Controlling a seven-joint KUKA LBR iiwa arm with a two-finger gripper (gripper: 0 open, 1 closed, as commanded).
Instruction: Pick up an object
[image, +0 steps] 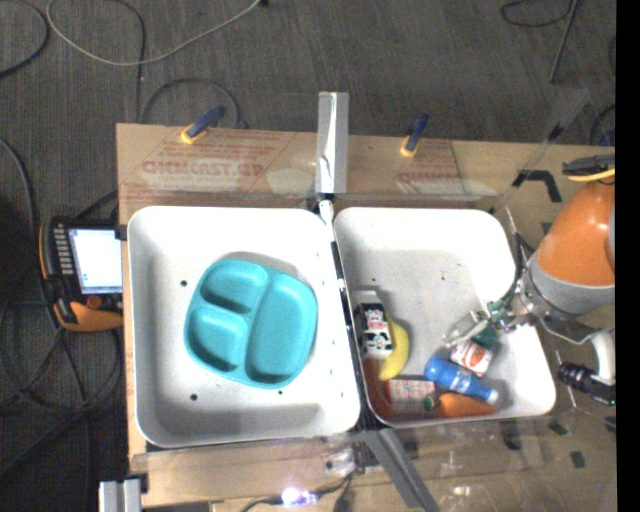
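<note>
Dark grey carpet floor (150, 60) with trailing cables (95, 40), perhaps cardboard-topped bench (230, 165).

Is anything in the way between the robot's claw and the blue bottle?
Nothing visible blocks it. The gripper hangs over the right bin, right beside a small red and white thing. The blue bottle lies just past that, on top of the pile, with the orange carrot under it.

Single fixed camera, mounted above the bench (240, 165), looking down at a slant. Both bins, left (150, 330) and right (440, 240), fall within frame at moderate range. Arm (580, 250) enters from the right.
</note>
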